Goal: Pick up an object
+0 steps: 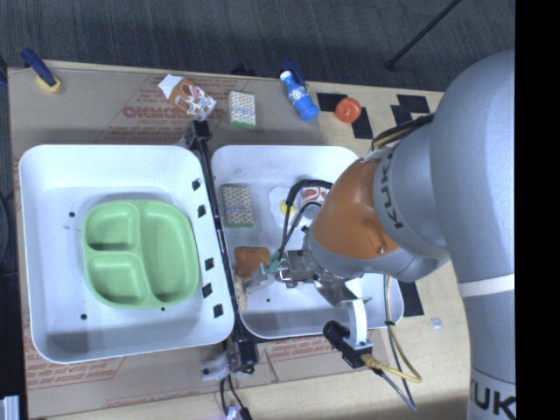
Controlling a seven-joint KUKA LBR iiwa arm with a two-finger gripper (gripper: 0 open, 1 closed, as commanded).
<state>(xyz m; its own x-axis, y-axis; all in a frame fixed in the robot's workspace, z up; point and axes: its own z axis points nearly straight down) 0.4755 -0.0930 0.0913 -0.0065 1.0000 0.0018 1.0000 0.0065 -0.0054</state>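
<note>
Orange-banded arm [367,221] hides much of the right bin [262,160], perhaps the hand too.

Even overhead light is washing both shallow white plastic bins [52,234] bright, nearly glaring on the rims. The big grey arm [455,191] is casting soft shadow beneath itself, the dark floor is staying dim, and detail is looking slightly soft.
</note>
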